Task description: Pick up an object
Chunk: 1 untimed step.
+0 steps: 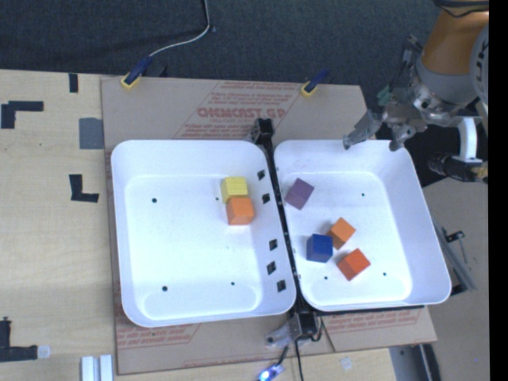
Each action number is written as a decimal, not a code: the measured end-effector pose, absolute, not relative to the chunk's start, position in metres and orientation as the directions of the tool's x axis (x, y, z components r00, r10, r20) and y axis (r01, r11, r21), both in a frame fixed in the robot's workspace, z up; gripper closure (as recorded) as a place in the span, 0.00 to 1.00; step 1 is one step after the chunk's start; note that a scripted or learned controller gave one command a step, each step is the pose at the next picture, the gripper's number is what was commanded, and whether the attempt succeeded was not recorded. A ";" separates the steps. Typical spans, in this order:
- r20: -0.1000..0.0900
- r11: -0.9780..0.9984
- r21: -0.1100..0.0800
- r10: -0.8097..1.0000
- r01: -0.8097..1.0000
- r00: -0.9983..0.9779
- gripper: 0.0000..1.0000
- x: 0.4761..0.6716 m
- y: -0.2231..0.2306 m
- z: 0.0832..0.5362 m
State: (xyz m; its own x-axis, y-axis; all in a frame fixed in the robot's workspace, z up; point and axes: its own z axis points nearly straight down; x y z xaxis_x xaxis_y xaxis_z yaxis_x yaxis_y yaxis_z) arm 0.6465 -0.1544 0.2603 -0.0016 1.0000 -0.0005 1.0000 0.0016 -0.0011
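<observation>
Camera view, wooden bench (48, 236), cardboard sheet (230, 109), dark carpet (95, 22), two white bins (127, 213)

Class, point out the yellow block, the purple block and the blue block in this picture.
yellow block (235, 186), camera view, top face.
purple block (299, 193), camera view, top face.
blue block (320, 248), camera view, top face.

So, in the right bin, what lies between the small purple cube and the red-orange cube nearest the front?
In the camera view, a blue cube and a smaller orange cube lie between the purple cube and the red-orange cube, and the two appear to touch.
</observation>
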 end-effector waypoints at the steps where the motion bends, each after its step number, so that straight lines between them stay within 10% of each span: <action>1: 0.004 0.010 -0.002 1.000 1.000 -0.010 0.00 0.604 -0.060 0.275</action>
State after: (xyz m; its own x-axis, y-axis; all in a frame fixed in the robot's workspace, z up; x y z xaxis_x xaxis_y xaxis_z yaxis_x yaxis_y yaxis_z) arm 0.6042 -0.0604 0.2745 -0.0102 0.9999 0.0040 0.9999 0.0102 -0.0025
